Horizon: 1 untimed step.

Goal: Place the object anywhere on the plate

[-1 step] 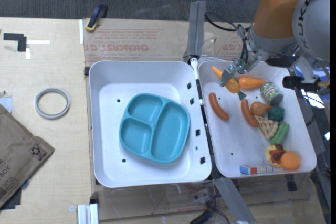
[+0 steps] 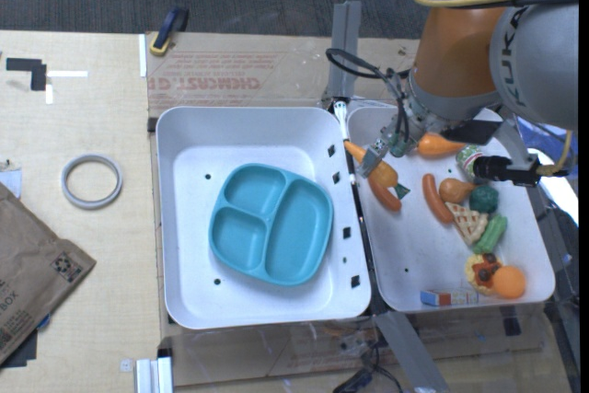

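A blue three-compartment plate (image 2: 271,224) lies in the middle of the left white bin (image 2: 175,198). My gripper (image 2: 375,159) hangs low over the left side of the right bin (image 2: 405,276), close to the wall between the two bins. Directly below and touching or nearly touching it lies an orange toy carrot (image 2: 384,185) with a green top. A small orange piece (image 2: 353,149) pokes out to the gripper's left. The gripper's own body hides how it meets the carrot.
The right bin holds several toy foods: a sausage (image 2: 436,198), a waffle piece (image 2: 467,222), a green vegetable (image 2: 493,233), an orange fruit (image 2: 509,283) and a small box (image 2: 447,297). A tape ring (image 2: 92,180) and a cardboard box (image 2: 28,267) lie on the bench at left.
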Each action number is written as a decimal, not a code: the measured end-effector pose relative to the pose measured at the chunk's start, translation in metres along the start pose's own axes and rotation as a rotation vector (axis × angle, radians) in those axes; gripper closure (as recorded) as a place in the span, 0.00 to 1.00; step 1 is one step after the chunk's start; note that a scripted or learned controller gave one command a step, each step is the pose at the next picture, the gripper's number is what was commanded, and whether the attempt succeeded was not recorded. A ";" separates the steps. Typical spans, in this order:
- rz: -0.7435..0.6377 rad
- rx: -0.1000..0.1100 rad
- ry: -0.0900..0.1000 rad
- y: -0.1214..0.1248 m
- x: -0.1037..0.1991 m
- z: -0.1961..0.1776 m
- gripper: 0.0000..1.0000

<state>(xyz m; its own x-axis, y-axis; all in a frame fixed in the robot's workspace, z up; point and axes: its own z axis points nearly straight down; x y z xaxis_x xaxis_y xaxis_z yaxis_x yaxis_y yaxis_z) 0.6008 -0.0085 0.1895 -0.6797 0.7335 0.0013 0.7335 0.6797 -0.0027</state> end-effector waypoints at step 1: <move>-0.055 0.000 0.000 0.013 0.062 0.000 1.00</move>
<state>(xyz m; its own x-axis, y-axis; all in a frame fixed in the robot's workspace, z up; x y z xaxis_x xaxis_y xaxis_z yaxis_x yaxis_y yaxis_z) 0.5682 0.0455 0.1894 -0.7190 0.6950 0.0016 0.6950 0.7190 -0.0032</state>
